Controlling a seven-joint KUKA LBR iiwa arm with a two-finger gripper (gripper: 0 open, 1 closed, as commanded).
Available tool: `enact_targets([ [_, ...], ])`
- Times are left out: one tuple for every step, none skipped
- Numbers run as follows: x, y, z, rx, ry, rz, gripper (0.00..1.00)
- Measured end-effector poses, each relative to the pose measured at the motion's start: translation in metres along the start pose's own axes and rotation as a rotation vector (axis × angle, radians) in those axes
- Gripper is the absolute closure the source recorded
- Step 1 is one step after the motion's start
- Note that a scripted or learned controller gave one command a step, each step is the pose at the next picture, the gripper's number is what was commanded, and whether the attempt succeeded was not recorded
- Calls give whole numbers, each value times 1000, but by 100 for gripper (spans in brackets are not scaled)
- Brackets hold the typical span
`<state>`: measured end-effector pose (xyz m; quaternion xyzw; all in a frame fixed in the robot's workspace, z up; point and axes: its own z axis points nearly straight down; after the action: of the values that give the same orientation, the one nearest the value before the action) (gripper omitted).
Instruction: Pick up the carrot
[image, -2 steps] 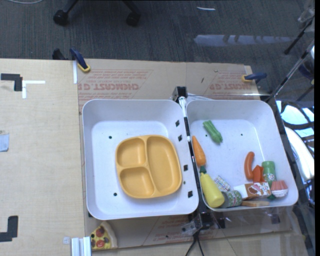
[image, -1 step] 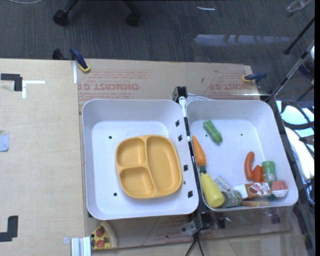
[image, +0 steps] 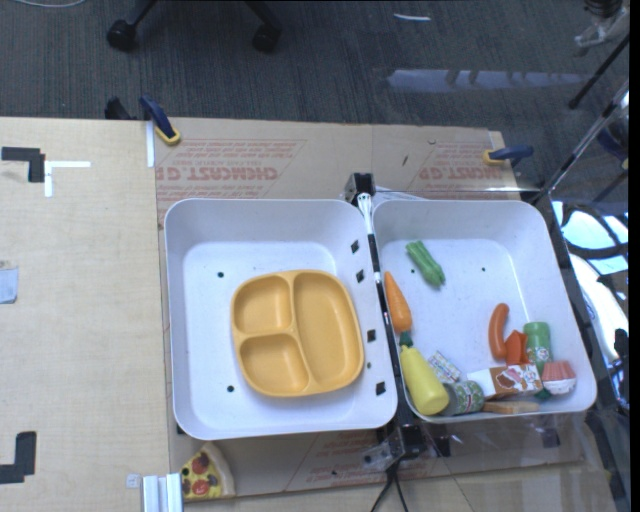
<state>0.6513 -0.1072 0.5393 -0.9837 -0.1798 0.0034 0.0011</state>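
Observation:
The carrot (image: 398, 304) is orange with a small green top at its near end. It lies along the left wall of the right bin (image: 530, 235), pointing away from the camera. A yellow squeeze bottle (image: 421, 381) lies just in front of it, almost touching its green end.
The left bin (image: 190, 330) holds a yellow divided plate (image: 297, 331). In the right bin lie a green pepper (image: 426, 263), an orange sausage (image: 498, 329), a green can (image: 537, 341) and several small packets (image: 515, 381) along the near wall. A toy pizza slice (image: 203, 475) lies on the bench in front.

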Motion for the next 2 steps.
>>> enact_targets([
  [1,1,-7,2,-3,3,100],
  [1,1,-7,2,-3,3,0],
])
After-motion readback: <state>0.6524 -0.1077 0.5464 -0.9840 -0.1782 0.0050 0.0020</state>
